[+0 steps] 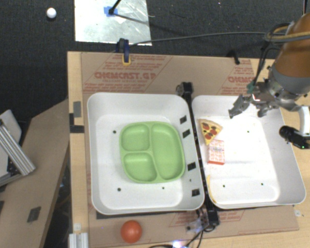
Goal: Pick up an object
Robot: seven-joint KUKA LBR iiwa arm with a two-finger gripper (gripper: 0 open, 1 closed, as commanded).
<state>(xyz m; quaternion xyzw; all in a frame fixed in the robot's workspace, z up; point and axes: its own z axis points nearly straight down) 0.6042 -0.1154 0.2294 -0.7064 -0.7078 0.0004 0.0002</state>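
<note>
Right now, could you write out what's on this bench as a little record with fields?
left bin: holds a green divided plate
right bin: holds a toy pizza slice and a small pink packet, both near its left wall
gripper: above the right bin's far edge, holding nothing visible
outside the bins: orange ball on the board, in front of the left bin
</note>
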